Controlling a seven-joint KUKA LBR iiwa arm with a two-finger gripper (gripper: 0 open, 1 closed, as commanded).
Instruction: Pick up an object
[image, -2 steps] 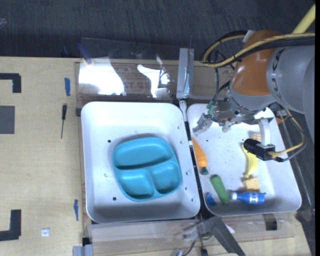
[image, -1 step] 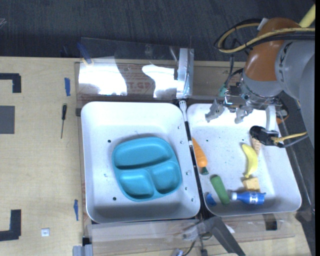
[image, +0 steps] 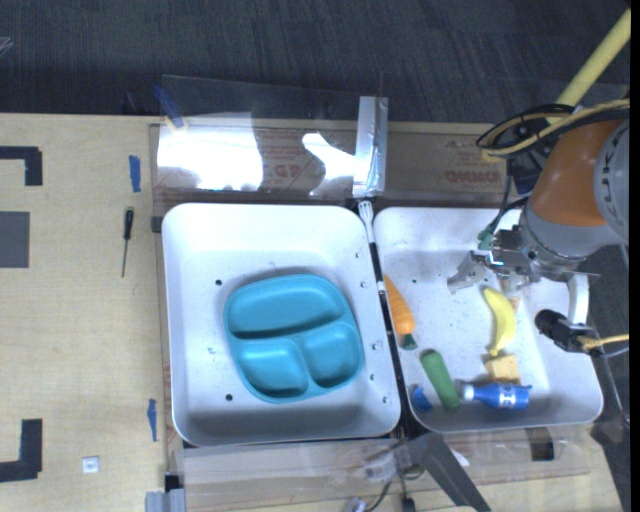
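Gripper (image: 487, 268) hangs over right bin (image: 580, 395) just above banana (image: 500, 318), prob. lining up a grab; can't tell its open/closed state.

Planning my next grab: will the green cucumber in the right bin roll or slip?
The cucumber looks round and smooth, so it may roll if nudged sideways and slip under a shallow pinch. It lies close to the blue bottle, which could crowd the fingers. It looks like a stiff, light toy.
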